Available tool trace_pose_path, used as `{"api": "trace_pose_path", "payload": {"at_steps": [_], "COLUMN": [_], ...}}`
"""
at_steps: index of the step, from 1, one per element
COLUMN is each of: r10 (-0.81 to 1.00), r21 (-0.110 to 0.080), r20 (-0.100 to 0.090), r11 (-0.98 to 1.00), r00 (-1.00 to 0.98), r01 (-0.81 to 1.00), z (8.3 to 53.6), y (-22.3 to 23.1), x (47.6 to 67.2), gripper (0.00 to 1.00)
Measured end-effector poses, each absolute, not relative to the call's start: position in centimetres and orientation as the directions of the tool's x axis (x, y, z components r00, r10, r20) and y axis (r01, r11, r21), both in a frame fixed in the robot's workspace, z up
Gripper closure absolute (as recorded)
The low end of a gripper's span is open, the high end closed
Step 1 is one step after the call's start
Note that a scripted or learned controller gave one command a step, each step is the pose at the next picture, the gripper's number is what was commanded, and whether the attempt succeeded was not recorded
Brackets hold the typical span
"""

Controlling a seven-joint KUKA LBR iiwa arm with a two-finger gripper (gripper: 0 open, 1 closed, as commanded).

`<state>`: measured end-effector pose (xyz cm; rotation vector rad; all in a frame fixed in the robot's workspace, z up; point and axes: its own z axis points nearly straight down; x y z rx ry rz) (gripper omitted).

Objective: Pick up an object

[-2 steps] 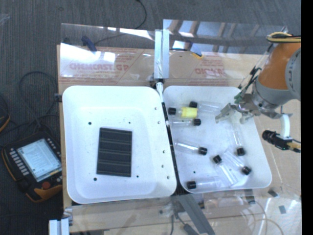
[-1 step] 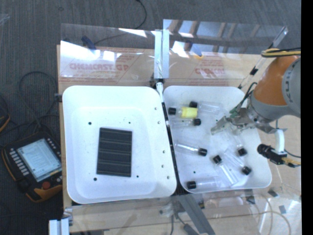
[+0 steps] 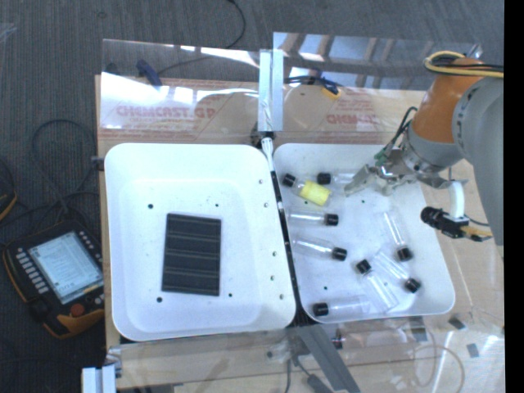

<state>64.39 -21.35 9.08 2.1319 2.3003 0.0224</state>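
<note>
The hand [image 3: 366, 180] hangs over the upper part of the right bin [image 3: 442, 297], its two fingers spread apart with nothing between them. The nearest object — a yellow-bodied vial [image 3: 314, 191] with a black cap — lies on the bin floor just to the hand's left, apart from the fingertips. Clear black-capped vials [image 3: 315, 250] lie scattered lower down. A black ridged block [image 3: 192, 253] lies in the left bin [image 3: 123, 219].

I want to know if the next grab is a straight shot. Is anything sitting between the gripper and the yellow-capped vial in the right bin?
Nothing visible does. The gripper hangs over the right bin, and the yellow-capped vial lies just to its left in the camera view, bare bin floor between them. A small black cap sits just above that line.
</note>
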Motion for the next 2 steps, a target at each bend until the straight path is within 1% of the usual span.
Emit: {"api": "trace_pose_path", "payload": {"at_steps": [1, 2], "r10": [0.995, 0.956], "r21": [0.012, -0.003], "r20": [-0.005, 0.001], "r11": [0.1, 0.295], "r00": [-0.1, -0.295], "r01": [0.995, 0.956], "z": [9.0, 10.4], "y": [-10.9, -15.8], "x": [62.3, 58.4], "gripper": [0.0, 0.0]}}
